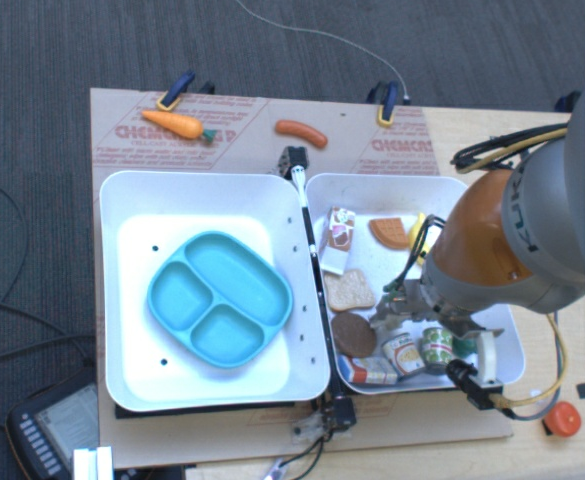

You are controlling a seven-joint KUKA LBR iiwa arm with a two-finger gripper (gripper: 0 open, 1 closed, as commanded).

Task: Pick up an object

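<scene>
My gripper (pixel 407 315) is low inside the right bin (pixel 510 360), under the grey arm with its orange band (pixel 477 238). It hovers over a cluster of small items: a toast slice (pixel 350 290), a round brown cookie (pixel 354 335), and two small cans (pixel 402 353) (pixel 438 348). A red-and-white tube (pixel 368 374) lies at the bin's near edge. Farther back sit a small carton (pixel 340 234), an orange wedge (pixel 390 232) and a yellow piece (pixel 418 223). The arm hides what lies directly beneath the wrist.
The left bin (pixel 122 198) holds a blue divided plate (pixel 220 298). Behind the bins, a carrot (pixel 177 125) and a sausage (pixel 301 133) lie on the cardboard. Clamps (pixel 388 98) sit at the back edge. An orange cap (pixel 563 420) rests at the bottom right.
</scene>
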